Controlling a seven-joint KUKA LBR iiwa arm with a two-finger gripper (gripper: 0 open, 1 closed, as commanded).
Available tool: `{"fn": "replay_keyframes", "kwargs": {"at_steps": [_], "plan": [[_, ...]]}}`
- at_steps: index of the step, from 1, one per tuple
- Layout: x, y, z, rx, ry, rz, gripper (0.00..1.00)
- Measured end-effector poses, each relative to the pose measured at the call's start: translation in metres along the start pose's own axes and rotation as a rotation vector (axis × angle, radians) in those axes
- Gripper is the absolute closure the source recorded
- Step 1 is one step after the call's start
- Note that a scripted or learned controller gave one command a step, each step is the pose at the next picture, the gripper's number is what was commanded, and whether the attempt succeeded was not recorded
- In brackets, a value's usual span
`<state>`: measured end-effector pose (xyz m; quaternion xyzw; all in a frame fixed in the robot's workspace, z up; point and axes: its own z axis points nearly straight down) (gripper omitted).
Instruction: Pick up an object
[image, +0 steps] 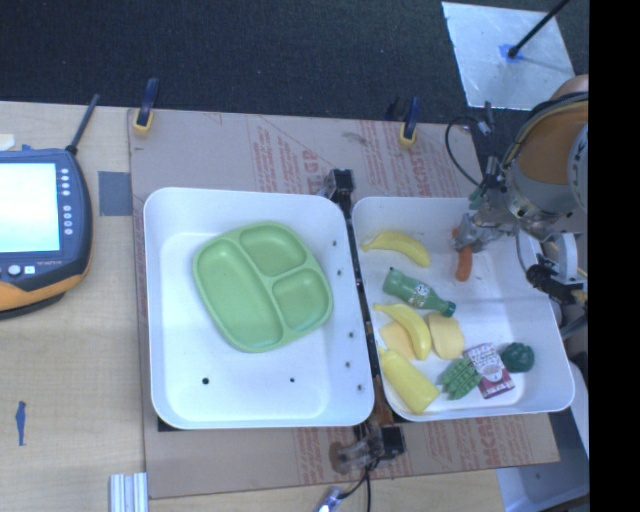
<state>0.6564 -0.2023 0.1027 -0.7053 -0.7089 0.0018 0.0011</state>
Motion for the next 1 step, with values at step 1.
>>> {"fn": "replay_keyframes", "kwargs": {"at_steps": [1], "plan": [[0.0975, 0.0005, -0.081, -0.002, 0.002, 0.001, 1.0]]}}
